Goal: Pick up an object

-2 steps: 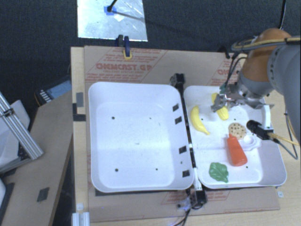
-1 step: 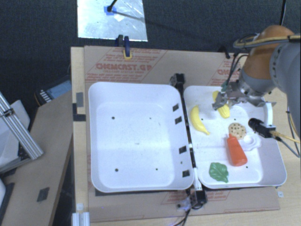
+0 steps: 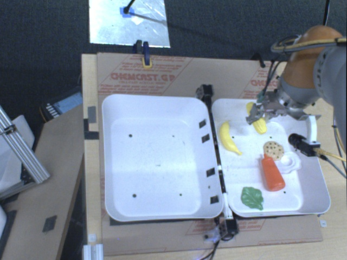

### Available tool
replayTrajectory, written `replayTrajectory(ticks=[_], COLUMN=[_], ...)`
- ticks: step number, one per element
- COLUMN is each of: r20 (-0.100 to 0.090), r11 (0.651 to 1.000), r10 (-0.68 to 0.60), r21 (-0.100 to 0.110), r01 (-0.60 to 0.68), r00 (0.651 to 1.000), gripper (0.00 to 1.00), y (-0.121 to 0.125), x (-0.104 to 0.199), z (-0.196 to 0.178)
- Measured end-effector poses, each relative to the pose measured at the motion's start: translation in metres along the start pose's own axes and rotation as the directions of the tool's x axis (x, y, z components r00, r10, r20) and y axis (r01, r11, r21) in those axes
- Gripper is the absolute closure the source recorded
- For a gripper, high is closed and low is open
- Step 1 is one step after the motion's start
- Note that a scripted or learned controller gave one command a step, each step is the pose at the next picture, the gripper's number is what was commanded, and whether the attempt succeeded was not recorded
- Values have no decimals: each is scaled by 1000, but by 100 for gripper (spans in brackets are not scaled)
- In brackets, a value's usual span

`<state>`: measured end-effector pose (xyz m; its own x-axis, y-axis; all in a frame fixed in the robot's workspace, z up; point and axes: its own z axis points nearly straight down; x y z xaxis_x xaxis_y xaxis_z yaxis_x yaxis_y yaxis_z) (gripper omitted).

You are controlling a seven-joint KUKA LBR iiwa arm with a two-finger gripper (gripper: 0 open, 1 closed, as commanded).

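The right bin (image 3: 312,199) holds a yellow banana (image 3: 228,138), a small yellow piece (image 3: 259,125) near its back wall, a round biscuit (image 3: 274,149), an orange-red bottle (image 3: 272,173) with a white cap, and a green leafy piece (image 3: 252,197). My gripper (image 3: 258,115) reaches in from the right and hangs low over the back of this bin, right at the small yellow piece. The fingers are dark and bunched together there, and I cannot make out whether anything sits between them.
The left bin (image 3: 157,156) lies beside the right one, with black clips (image 3: 206,140) along the shared wall. Both bins rest on a cardboard sheet (image 3: 162,75). A shiny foil sheet (image 3: 129,15) lies behind, and an aluminium frame (image 3: 19,150) stands at the left.
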<state>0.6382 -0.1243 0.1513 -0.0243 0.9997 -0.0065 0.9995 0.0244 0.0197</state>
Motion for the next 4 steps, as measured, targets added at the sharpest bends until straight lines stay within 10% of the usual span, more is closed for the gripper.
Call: replayTrajectory(ticks=[4], r20=[4], r11=[1000], r10=[-14], r21=[-12], r01=[14], r00=[1000], gripper=[100], y=[5], x=[-1], z=[-44])
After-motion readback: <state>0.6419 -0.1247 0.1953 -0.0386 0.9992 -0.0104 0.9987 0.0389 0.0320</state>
